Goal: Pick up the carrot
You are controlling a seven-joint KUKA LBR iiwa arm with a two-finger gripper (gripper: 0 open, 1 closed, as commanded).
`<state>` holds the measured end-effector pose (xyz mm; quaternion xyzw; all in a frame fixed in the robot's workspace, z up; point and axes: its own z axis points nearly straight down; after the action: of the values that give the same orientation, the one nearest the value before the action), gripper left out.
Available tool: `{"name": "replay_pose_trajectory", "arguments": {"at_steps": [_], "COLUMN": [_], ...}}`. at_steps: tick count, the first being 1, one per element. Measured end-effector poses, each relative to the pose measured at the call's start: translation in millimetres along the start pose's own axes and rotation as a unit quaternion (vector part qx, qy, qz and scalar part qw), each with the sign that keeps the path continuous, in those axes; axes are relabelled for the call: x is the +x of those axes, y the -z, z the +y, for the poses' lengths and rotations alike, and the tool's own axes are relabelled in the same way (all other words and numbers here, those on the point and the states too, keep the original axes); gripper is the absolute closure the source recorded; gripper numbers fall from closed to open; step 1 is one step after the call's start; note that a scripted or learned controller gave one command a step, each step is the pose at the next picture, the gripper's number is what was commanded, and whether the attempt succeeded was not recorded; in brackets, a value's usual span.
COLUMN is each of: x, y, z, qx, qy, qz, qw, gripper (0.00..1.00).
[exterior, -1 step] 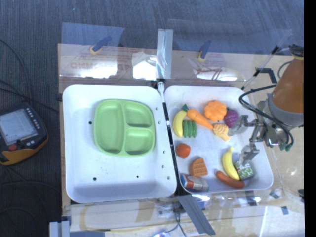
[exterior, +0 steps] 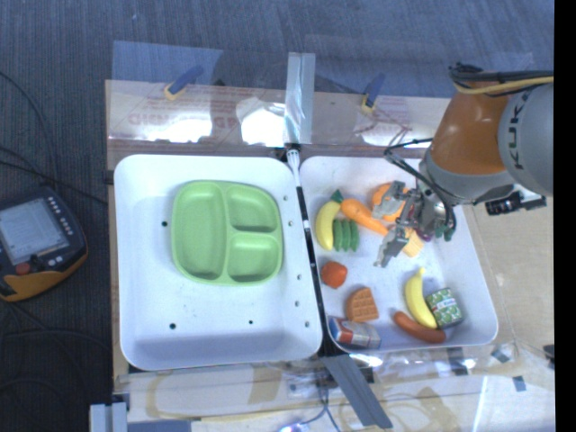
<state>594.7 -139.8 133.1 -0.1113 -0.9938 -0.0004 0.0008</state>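
Orange carrot (exterior: 363, 215) lying slantwise, upper-left to lower-right, tool (exterior: 393, 241) at its right end, grip unclear

the right bin (exterior: 481, 282) is crowded. the carrot (exterior: 364, 215) lies hemmed in: a green pod (exterior: 345, 234) and a small banana (exterior: 325, 224) touch its left side, and an orange item (exterior: 385, 193) and the end effector (exterior: 393, 244) sit close on its right. bare white floor shows between the tomato (exterior: 334, 274) and a second banana (exterior: 415, 299). the left bin (exterior: 144, 313) has open floor all around its green divided plate (exterior: 227, 231).
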Motion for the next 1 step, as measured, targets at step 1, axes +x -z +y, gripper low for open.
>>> {"name": "replay_pose_trajectory", "arguments": {"at_steps": [1], "x": [-43.1], "y": [-42.8], "z": [-9.6], "qx": [0.001], "qy": [0.014], "qz": [-0.006], "qw": [0.9999], "gripper": [0.00]}}
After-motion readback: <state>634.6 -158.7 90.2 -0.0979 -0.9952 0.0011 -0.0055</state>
